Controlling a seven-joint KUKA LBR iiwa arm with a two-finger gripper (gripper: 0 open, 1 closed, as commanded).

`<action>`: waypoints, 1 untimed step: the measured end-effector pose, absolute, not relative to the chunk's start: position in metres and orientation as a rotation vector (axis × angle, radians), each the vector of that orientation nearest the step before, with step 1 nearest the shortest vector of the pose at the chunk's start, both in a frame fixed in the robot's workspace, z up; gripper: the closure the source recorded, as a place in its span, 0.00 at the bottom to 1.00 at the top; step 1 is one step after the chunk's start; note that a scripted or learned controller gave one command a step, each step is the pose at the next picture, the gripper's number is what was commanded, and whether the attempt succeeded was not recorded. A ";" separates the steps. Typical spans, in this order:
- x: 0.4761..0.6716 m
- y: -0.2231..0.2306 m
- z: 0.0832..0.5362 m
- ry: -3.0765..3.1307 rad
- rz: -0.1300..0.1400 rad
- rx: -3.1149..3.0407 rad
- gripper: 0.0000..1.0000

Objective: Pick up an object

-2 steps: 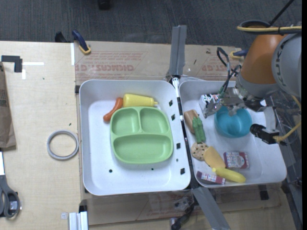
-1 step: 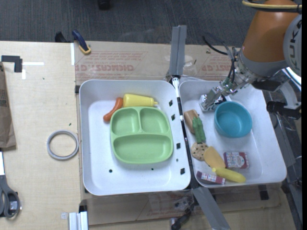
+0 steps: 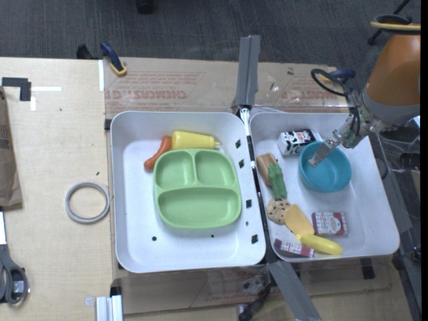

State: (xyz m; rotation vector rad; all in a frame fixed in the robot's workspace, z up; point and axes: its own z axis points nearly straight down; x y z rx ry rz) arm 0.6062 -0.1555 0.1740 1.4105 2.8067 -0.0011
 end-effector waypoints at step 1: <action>0.660 -0.145 0.099 2.535 -0.006 1.855 0.00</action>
